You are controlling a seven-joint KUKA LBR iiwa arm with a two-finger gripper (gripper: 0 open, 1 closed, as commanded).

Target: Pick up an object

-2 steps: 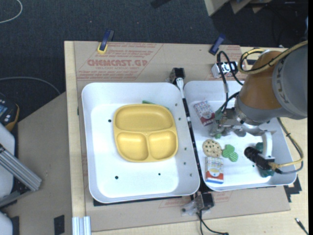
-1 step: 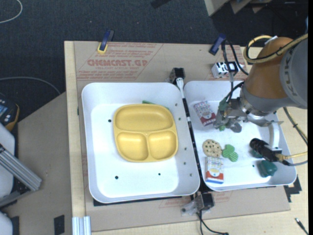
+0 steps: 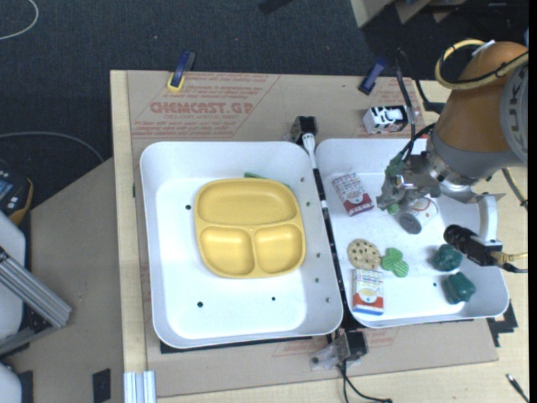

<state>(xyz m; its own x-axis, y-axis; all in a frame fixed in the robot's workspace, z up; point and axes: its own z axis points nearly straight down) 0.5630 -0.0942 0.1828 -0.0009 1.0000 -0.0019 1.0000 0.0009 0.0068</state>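
Two bins on the bench: the left bin (image 3: 159,225) carries a yellow tray (image 3: 249,227). Gripper (image 3: 401,198) hangs over the right bin (image 3: 495,296) near its far edge, beside a red packet (image 3: 352,193); cookie (image 3: 362,253) sits mid-bin.

Yellow divided plate (image 3: 249,226) in a white bin (image 3: 168,250); beside it — a tan speckled cookie (image 3: 362,253), green toys (image 3: 394,263), red-and-white packet (image 3: 352,193).

One cam, fixed overhead, looking down at a slant on the counter (image 3: 210,99). Far enough to take in both bins, left bin (image 3: 168,225) & right bin (image 3: 487,296), w/ arm (image 3: 478,99) entering at right.
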